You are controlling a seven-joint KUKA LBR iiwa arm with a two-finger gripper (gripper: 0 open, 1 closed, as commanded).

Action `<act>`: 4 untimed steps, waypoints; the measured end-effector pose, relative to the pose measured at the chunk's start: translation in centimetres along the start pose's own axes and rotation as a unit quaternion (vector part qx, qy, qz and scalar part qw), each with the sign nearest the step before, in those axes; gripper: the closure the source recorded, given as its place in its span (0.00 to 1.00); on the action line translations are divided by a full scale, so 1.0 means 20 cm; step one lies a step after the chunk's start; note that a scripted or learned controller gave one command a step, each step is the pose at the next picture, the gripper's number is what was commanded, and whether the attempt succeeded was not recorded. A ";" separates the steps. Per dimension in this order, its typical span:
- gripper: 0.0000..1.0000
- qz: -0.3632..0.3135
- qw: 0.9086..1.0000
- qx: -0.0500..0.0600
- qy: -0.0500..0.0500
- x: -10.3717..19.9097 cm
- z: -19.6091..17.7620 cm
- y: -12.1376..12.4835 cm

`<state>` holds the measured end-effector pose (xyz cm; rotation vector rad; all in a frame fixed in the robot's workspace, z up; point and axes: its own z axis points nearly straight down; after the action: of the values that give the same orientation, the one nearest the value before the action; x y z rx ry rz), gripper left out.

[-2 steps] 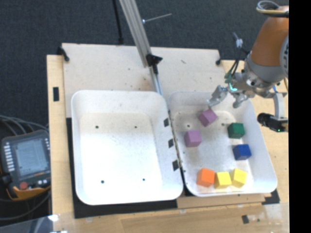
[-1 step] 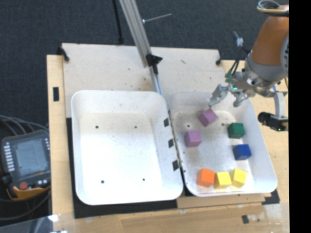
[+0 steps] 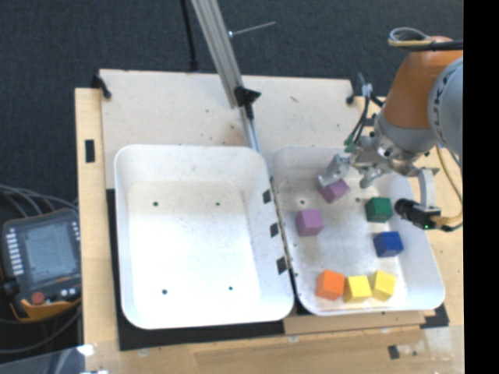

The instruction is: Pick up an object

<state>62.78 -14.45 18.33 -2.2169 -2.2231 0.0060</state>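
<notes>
Lab: teach pendant [image 3: 43,259], bins [image 3: 195,158]

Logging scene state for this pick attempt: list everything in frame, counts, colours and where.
purple blocks: 2, purple, right bin; one mid-left, the other up by the gripper
green block: 1, green, right bin, right side
blue block: 1, blue, right bin, below the green one
orange block: 1, orange, right bin, front row
yellow blocks: 2, yellow, right bin, front row beside the orange; second
bins: 2, white, side by side on the bench; right one
metal post: 1, silver, slanting behind the bins
handheld controller: 1, grey, left of the bench
arm: 1, grey and orange, from the right
gripper: 1, over the upper purple block; grasp unclear
</notes>
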 end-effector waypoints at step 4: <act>1.00 0.004 1.000 -0.005 0.000 -0.03 0.15 0.03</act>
<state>63.33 -14.96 15.29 -2.2297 -2.2202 -0.0051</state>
